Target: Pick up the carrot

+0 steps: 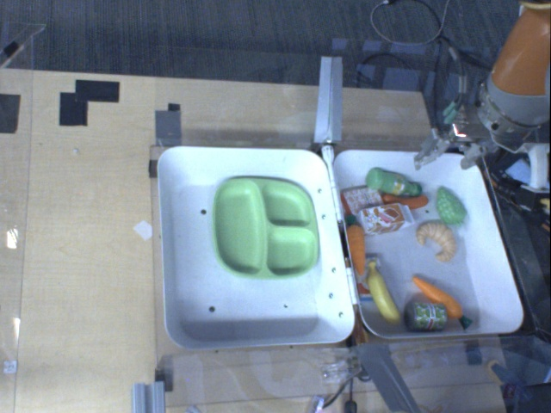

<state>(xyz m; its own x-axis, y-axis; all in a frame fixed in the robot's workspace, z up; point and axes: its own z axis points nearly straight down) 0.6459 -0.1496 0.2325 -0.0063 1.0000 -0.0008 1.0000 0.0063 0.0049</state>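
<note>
right bin [508,304]: near edge is crowded. dark green can [426,316] lies at 6 o'clock, touching the near rim or close to it. the carrot [436,294] lies just behind the can, at about 5 o'clock in the bin, tip pointing toward 10 o'clock, green end toward the near right corner. it touches or nearly touches the can; bare floor to its right out to the right wall, and bare floor behind it up to the croissant. banana [382,293] lies at 7 o'clock, well left of the carrot. a second orange carrot-like piece [355,249] runs along the left wall at 9 o'clock, tight to the rim, little side room. croissant [439,238] sits near centre, slightly right. red-and-white packet [376,212] at 10 o'clock, a thin orange stick [406,202] just behind it. green bottle [393,181] lies at 11 o'clock, green bumpy piece [450,206] at 2 o'clock near the right wall.

left bin [185,317]: green divided tray [264,225] in the middle, bare white floor all round it.

gripper [450,151] hangs over the far rim of the right bin at 1 o'clock, fingers splayed apart, nothing between them. well apart from the carrot, with the croissant and bumpy piece between.
</note>
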